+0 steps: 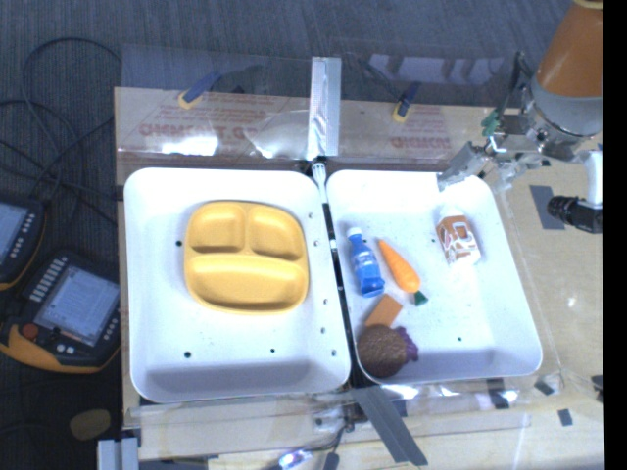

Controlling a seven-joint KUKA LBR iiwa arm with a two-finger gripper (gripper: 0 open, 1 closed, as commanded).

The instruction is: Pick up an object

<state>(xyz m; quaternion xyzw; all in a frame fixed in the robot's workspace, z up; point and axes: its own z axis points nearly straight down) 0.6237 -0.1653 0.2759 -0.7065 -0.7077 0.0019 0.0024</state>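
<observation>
The right bin (490, 351) holds a blue bottle (365, 264), an orange carrot (400, 266) beside it, and a white-and-brown packet (458, 239) near the far right side. An orange-brown block (384, 311) and a dark brown and purple lump (384, 349) lie at the front. My gripper (462, 172) hangs over the bin's far right corner, just beyond the packet and apart from it, with nothing seen in it. The arm's orange band (576, 47) rises at the top right.
A yellow divided plate (245, 256) lies in the left bin (157, 360). A metal divider post (324, 106) stands behind the seam between the bins. Cables and a handheld controller (59, 311) lie on the floor at left.
</observation>
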